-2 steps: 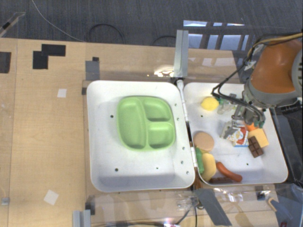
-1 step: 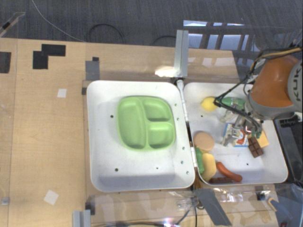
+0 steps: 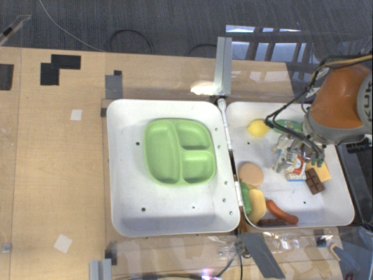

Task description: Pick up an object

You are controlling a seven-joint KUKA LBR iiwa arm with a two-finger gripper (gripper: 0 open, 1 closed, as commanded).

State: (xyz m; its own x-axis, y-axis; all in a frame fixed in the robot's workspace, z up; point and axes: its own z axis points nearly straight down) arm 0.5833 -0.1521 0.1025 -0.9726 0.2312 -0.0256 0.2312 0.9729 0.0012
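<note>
While hovering low in right bin (image 3: 344, 212):
step: descending, picking target
gripper (image 3: 289, 154): jaw state unclear, cannot tell
next: committing to yellow ball (image 3: 257, 128) or chocolate bar (image 3: 315, 181)

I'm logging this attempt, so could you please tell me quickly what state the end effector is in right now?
End effector: cannot be told; it hangs low in the right bin over a small pile of items.

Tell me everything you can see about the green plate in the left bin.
The green plate is a pale green divided tray, plastic by its look, with rounded corners and three compartments: one long section on its left and two smaller ones on its right. It lies flat, right side up, near the middle of the left bin, resting on the bin floor with nothing in it.
</note>
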